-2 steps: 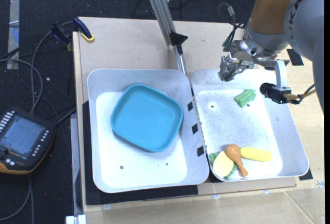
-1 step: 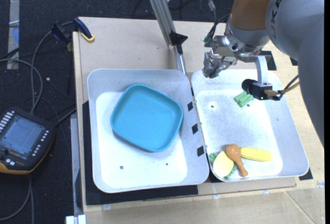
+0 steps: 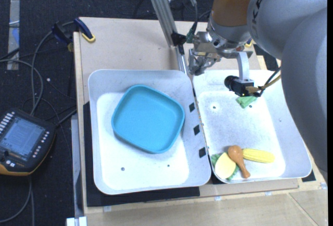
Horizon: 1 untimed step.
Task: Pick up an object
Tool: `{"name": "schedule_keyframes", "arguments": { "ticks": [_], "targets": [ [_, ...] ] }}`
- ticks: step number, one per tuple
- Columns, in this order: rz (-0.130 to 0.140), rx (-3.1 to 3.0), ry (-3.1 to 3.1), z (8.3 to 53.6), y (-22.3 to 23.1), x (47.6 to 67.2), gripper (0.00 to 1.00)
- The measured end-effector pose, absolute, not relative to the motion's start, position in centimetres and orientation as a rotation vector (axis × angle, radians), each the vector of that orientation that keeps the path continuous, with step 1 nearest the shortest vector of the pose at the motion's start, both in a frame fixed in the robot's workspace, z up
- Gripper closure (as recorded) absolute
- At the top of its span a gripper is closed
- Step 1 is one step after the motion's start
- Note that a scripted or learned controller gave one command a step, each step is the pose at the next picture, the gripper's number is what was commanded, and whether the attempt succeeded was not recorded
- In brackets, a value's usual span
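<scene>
Gripper (image 3: pixel 198 65): hangs over the far left corner of the right bin (image 3: pixel 270 121); apart or together, I cannot tell.
Green piece (image 3: pixel 246 101): in the far part of the right bin, apart from the gripper.
Yellow corn (image 3: pixel 258 155): near the front wall of the right bin.
Brown spoon-shaped piece (image 3: pixel 238 160): just beside the corn, touching a pale yellow slice (image 3: pixel 225 166).
Blue plate (image 3: pixel 148 118): middle of the left bin (image 3: pixel 104 115).

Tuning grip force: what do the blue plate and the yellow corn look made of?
Blue plate: likely hard plastic, smooth with a soft sheen; the colour is even and the raised rim looks moulded. Yellow corn: looks like a toy, plastic or rubber, can't tell which; uniform bright yellow, slightly glossy.
</scene>
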<state>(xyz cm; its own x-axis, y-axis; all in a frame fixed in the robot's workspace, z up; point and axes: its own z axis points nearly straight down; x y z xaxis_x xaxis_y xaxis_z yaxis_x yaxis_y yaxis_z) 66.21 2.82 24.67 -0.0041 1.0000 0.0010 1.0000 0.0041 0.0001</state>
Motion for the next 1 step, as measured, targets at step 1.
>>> {"name": "schedule_keyframes", "arguments": {
  "ticks": [1],
  "targets": [
    [0.001,-2.216,-2.225,23.34,7.64,66.32,1.0]
  ]
}}
